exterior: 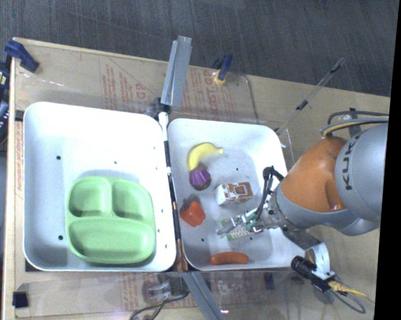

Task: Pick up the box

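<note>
Camera view looks down at a slant on two white bins side by side on the surface. The box [235,192] — small, white with brown print — lies in the right bin [271,142], roughly at its middle, just right of a purple piece [200,178] and below a banana [204,153]. The gripper [240,225] hangs low in the same bin, below and slightly right of the box, near it but apart from it; nothing sits between the fingers. Whether the fingers are apart or together I cannot tell, as the tool end is small and cluttered with greenish and metal parts.

The likely risks: the gripper sits off to the side of the box, so a closing move from here would probably catch air or only clip the box's edge and push it toward the purple piece. The box also looks tilted relative to the bin walls, so a poorly aligned grip could let it twist out. A red piece [192,213] and an orange sausage-shaped item [229,259] lie close to the gripper — either could be nudged or grabbed by mistake.

The left bin [44,130] holds a green divided tray [111,221] with three compartments, all bare.
</note>
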